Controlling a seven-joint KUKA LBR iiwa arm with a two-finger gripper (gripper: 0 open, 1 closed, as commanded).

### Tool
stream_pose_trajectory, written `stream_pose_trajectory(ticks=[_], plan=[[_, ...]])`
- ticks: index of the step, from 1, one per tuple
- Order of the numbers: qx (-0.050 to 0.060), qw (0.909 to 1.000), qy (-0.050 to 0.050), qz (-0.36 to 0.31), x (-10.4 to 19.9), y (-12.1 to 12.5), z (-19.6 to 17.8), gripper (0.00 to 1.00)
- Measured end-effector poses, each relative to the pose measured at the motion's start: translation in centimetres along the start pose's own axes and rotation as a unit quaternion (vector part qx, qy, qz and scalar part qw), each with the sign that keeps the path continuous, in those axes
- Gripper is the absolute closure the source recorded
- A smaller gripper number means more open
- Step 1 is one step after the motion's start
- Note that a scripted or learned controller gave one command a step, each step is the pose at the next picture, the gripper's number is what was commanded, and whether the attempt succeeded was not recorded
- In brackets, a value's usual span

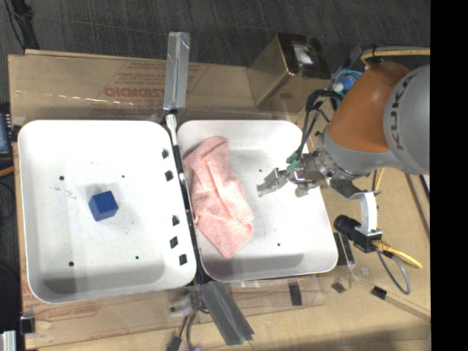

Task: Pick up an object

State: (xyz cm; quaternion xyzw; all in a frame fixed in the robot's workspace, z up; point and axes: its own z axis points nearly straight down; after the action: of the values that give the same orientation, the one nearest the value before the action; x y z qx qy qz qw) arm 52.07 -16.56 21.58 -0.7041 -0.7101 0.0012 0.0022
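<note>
- We take the pink cloth point(218, 196) as our landmark; it lies crumpled in the right bin point(292, 258), hard against that bin's left wall, running from upper edge down toward the front.
- Gripper point(268, 186) sits right of the cloth, over bare white bin floor, clearly apart from the fabric, w/ nothing between its fingers.
- We see the fingers slightly spread, tips pointing left toward the cloth.
- Arm point(380, 119), grey w/ orange band, comes in from further right of the cloth, wrist over the bin's right rim.
- Blue cube point(104, 205) is well left of the cloth, across the divider, alone near the middle of the left bin point(44, 141).
- Black clips along the divider sit just left of the cloth.
- Cardboard sheet point(88, 79) lies beyond the cloth, behind both bins; a tan box point(281, 68) stands up-right of it.
</note>
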Motion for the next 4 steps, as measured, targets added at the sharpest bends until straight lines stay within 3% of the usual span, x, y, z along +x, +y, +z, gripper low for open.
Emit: stream_pose_trajectory(ticks=[1, 2, 3, 4], plan=[[0.001, 0.9969, 0.000, -0.079, 7.5, 5.3, 10.4, 0.00], [-0.002, 0.9979, -0.001, -0.065, 6.9, 6.4, 12.3, 0.00], [-0.001, 0.9867, 0.000, -0.163, 5.7, 2.6, 12.1, 0.00], [-0.002, 0.9834, -0.001, -0.181, 5.2, 6.7, 12.2, 0.00]])
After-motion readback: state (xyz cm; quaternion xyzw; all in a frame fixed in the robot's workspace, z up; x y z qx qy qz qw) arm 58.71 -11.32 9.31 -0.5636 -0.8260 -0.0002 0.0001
